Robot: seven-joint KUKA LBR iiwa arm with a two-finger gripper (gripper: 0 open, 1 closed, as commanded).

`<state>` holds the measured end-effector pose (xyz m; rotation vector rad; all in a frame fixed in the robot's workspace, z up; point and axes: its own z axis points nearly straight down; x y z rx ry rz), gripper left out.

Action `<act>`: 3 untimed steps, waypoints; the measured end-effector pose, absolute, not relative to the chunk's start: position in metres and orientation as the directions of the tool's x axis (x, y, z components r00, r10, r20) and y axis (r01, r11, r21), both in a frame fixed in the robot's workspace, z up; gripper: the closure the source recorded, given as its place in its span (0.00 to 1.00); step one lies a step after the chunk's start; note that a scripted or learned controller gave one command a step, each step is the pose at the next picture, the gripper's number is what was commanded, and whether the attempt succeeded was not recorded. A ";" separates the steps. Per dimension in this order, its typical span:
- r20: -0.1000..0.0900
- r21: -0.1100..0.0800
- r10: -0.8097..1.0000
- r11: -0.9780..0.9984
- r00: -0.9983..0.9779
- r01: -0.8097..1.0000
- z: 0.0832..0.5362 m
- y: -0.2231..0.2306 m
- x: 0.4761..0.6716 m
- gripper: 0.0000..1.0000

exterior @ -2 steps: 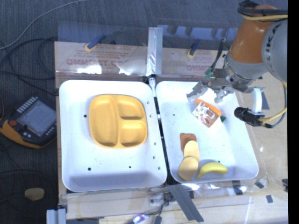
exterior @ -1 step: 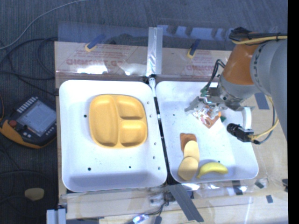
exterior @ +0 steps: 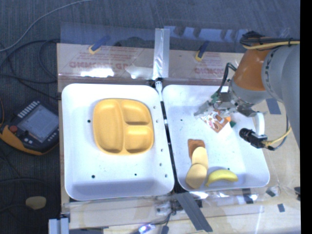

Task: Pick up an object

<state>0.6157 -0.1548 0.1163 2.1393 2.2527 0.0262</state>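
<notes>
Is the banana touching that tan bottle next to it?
Touching. The camera view shows the banana lying against the lower end of the tan bottle in the right bin, with no white gap between them.

The end effector [exterior: 218, 112] hides part of a small red-and-white packet [exterior: 218, 123], too blurred to identify; the arm [exterior: 273, 74] is cut off by the right edge.

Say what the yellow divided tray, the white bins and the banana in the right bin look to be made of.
Yellow tray: likely moulded plastic; smooth, even colour, rounded compartments, soft sheen. White bins: probably plastic too; glossy, with rounded corners and glare near the rim. Banana: bright, uniform yellow; possibly a plastic toy, though real fruit cannot be ruled out.
</notes>
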 end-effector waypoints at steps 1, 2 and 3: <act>-0.026 0.061 0.986 0.163 -0.162 0.985 0.112 -0.159 0.604 0.00; -0.038 0.057 0.949 0.314 -0.312 0.948 0.112 -0.163 0.595 0.00; -0.001 0.002 0.900 0.435 -0.435 0.900 0.194 -0.152 0.598 0.00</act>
